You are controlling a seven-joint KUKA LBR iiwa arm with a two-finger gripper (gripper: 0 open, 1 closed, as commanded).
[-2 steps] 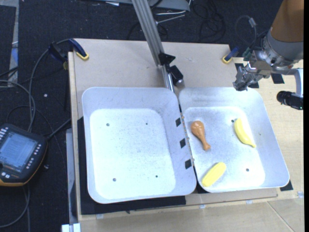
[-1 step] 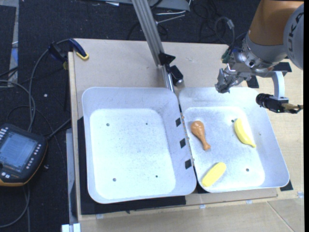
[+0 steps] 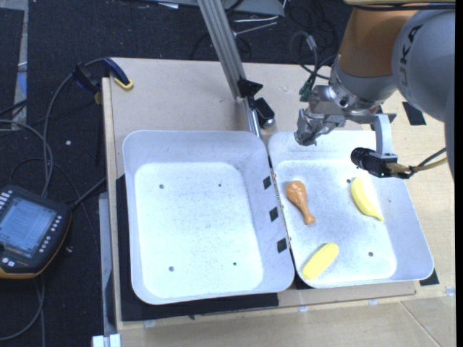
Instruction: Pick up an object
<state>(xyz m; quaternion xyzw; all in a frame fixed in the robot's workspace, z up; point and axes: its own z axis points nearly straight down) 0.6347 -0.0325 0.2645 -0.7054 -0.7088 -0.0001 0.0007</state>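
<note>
Gripper [image 3: 307, 136] hovers over right bin [image 3: 412, 226] far rim, above contents, likely staging for descent. Nothing between fingers; open or closed, can't tell. Candidates, all in right bin: 1 drumstick [image 3: 300, 200] near divider, 1 banana [image 3: 365, 198] right side, 1 yellow piece [image 3: 319, 260] near front. Left bin [image 3: 137, 194]: 0 objects. Bins: 2.

camera: single, fixed above the pale wooden bench [image 3: 181, 92] | facing: down at a slant | range: moderate, framing both shallow white plastic bins [image 3: 145, 150] and surrounding dark floor | grey-and-orange arm [image 3: 391, 35] entering from upper right
</note>
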